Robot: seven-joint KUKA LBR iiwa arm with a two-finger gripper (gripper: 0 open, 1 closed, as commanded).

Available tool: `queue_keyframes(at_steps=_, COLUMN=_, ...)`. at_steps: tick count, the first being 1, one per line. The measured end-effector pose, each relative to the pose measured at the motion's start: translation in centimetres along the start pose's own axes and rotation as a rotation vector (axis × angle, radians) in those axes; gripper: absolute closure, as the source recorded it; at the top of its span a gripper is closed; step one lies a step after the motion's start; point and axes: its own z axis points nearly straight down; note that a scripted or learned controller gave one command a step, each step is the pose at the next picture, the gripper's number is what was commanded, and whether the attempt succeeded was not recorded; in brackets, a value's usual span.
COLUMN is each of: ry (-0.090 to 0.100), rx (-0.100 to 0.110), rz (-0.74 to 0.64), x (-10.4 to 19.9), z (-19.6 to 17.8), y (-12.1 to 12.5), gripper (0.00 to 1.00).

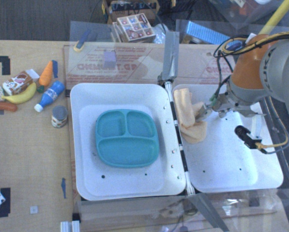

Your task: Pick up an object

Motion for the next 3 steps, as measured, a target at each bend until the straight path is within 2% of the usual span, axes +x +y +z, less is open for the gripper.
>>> queue_keyframes(at_steps=1, ry=-0.001, rx=-0.001, rz=0.021, x=2.6, z=0.1, y=4.6, gripper=0.00)
queue_keyframes(at_steps=2, ry=0.001, rx=0.002, rz=-0.234, x=-3.1, z=-1.4, y=3.5, gripper=0.00)
queue_keyframes(at_steps=3, ry=-0.001, rx=-0.002, rz=-0.339, x=1.9, z=0.0, y=2.6, gripper=0.00)
